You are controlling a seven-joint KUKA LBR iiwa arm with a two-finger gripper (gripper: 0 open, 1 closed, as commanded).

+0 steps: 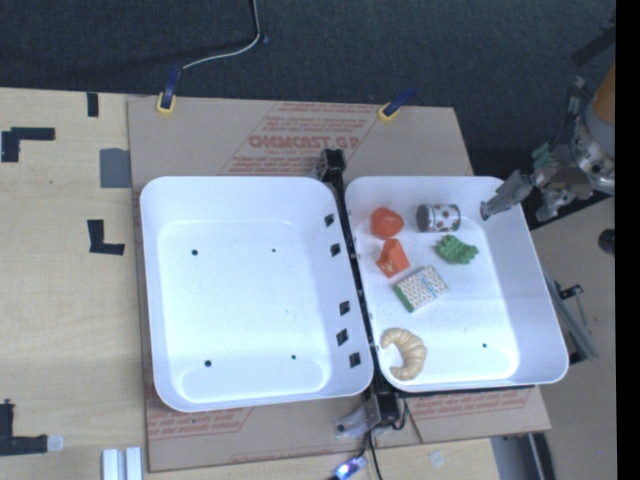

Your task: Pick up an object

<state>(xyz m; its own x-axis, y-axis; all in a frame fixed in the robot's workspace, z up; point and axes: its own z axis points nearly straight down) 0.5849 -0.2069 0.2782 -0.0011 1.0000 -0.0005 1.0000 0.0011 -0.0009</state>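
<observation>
Your surface (60,268) carries two white bins; the right bin (500,358) holds a croissant (404,352), can (438,217), green piece (456,250) and orange pieces (392,258). Your tool (520,196) hovers at that bin's upper right rim, grasping nothing; I cannot tell whether it is released or clenched.

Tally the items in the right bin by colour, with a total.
Orange-red: 2, a round piece and a wedge
Green: 1, leafy piece
Tan: 1, croissant
Dark: 1, small can
Green-and-white: 1, flat packet
Total: 6
</observation>
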